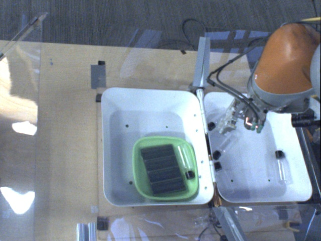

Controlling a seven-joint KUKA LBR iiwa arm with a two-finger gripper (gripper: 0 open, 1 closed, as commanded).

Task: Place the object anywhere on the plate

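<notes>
A green plate (140,154) lies in the left bin (115,134) and carries a dark ridged block (162,169). A clear vial with a black cap (186,164) rests along the plate's right rim. My gripper (231,120) hangs over the upper left part of the right bin (261,185), below the orange band of the arm (286,59). Beneath and beside it lie clear vials with black caps (220,145) near the bin's left wall. Whether anything is in the gripper is too blurred to tell.
Another clear vial with a black cap (282,165) lies at the right side of the right bin. A grey metal post (201,64) stands at the back between the two bins. Black cables (225,77) run from the post to the wrist.
</notes>
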